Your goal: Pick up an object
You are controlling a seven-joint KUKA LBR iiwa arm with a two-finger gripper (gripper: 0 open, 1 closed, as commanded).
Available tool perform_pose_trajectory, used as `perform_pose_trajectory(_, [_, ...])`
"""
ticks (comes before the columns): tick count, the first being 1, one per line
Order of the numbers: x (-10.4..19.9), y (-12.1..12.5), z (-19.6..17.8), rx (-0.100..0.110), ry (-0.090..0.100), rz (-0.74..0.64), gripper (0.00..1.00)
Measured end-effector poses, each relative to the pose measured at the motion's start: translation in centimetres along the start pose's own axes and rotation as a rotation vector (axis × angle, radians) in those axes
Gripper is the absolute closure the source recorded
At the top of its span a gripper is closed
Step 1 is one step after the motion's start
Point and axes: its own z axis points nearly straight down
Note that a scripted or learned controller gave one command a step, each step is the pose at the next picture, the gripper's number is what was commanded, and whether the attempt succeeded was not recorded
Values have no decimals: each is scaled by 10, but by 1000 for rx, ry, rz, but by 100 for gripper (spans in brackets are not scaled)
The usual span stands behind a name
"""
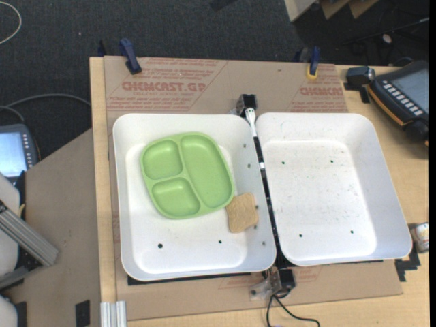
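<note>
In the left bin [129, 182], a green 3-compartment plate [186, 176] lies flat, long axis running upper-left to lower-right, its lower-right edge touching a tan sponge [242, 212].

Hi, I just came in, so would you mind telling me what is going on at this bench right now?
A pick-up trial is set up on the bench, and nothing is being handled at this moment. The left bin holds a green divided plate lying flat, with a small tan piece, perhaps a sponge or a slice of bread, touching the plate's lower right edge. The right bin sits beside it. Both things rest on the bin floor, so the pick has not yet happened.
</note>
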Motion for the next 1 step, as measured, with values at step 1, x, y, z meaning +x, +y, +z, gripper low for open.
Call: perform_pose_trajectory(1, [2, -49, 144, 24, 13, 4, 100])
